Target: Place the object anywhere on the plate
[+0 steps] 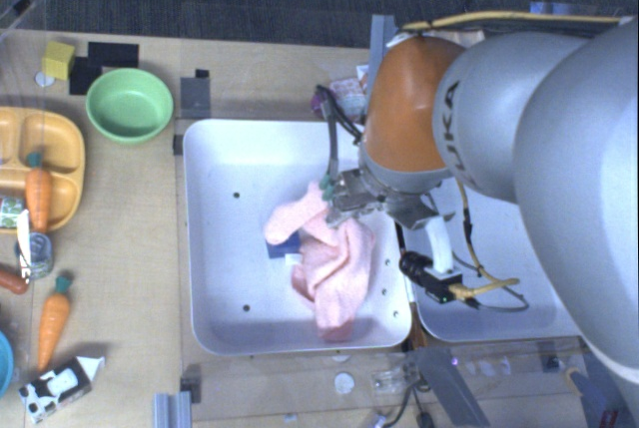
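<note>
Pink crumpled cloth (329, 261) lies in the left white bin (215, 216); your gripper (344, 202) touches its right edge (grip unclear), so you're at pickup; next, lift.

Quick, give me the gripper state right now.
Gripper: down at the pink cloth in the left bin; whether it is open, closed or holding the cloth cannot be told.

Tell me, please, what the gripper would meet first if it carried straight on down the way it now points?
Probably the pink cloth bunched in the left bin; the gripper seems directly above it, though depth is unclear.
</note>
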Robot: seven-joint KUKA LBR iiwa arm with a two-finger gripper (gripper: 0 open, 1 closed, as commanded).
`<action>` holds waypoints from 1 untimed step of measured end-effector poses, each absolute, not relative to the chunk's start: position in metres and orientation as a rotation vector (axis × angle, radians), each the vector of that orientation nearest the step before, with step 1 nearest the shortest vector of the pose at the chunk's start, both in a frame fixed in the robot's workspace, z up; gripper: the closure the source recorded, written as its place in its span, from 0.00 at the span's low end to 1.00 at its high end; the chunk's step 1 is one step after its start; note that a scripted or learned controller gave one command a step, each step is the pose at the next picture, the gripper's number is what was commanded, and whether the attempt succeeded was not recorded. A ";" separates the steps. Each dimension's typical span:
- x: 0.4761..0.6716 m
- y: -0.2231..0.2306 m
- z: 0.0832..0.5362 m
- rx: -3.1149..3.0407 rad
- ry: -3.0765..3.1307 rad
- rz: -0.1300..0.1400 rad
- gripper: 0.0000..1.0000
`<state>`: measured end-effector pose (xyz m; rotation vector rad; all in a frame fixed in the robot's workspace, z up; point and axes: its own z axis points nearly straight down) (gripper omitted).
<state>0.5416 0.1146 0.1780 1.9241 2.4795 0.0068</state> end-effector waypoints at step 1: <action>0.531 0.135 0.110 1.836 2.540 0.009 1.00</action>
